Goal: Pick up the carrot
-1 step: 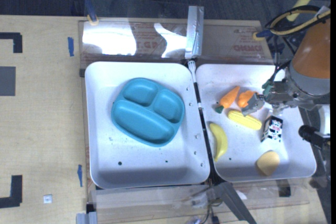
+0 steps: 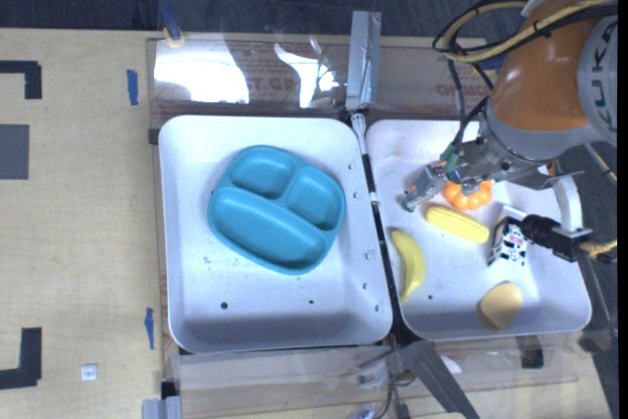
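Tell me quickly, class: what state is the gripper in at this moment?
Gripper: low in the right bin, right beside an orange object; whether it is open, closed or holding anything cannot be told.

Partial letters "UK" on arm (image 2: 599, 74).

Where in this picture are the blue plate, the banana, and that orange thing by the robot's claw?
Blue plate (image 2: 278, 208): camera view, on its middle divider.
Banana (image 2: 410, 262): camera view, mid-curve of its body.
Orange thing (image 2: 468, 195): camera view, on its visible top, just beside the gripper (image 2: 444, 180).
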You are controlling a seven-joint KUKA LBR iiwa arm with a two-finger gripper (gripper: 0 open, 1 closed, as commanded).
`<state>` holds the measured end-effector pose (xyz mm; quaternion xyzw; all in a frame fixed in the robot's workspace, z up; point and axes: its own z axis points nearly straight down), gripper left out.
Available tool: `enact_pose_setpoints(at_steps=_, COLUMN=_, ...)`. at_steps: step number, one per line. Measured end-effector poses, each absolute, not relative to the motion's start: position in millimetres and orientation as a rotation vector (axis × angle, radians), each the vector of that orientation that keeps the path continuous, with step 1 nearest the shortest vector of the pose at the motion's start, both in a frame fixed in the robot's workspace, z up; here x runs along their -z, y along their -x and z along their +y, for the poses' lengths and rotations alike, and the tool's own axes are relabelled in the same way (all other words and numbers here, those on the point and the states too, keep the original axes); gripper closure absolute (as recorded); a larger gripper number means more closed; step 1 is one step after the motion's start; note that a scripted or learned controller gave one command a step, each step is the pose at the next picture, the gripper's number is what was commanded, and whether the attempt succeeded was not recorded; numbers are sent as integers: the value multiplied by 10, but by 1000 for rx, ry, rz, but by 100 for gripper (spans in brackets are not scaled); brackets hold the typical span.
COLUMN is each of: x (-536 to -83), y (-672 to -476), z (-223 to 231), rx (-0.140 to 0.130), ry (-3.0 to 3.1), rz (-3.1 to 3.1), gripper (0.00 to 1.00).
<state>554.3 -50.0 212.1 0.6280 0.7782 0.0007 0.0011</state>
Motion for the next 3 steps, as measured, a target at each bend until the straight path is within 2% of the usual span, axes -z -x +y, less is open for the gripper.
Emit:
enact_pose_setpoints(at_steps=1, x=-1733, y=-5938, z=-1059, rx=3, ry=-1925, rz=2482, gripper=0)
enact_pose_setpoints(at_steps=2, x=-881, y=-6282, z=-1042, rx=-6, ry=-1899, rz=2493, gripper=0)
enact_pose_setpoints(at_steps=3, x=-978, y=-6281, z=-1043, rx=-5, ry=-1900, rz=2493, gripper=100)
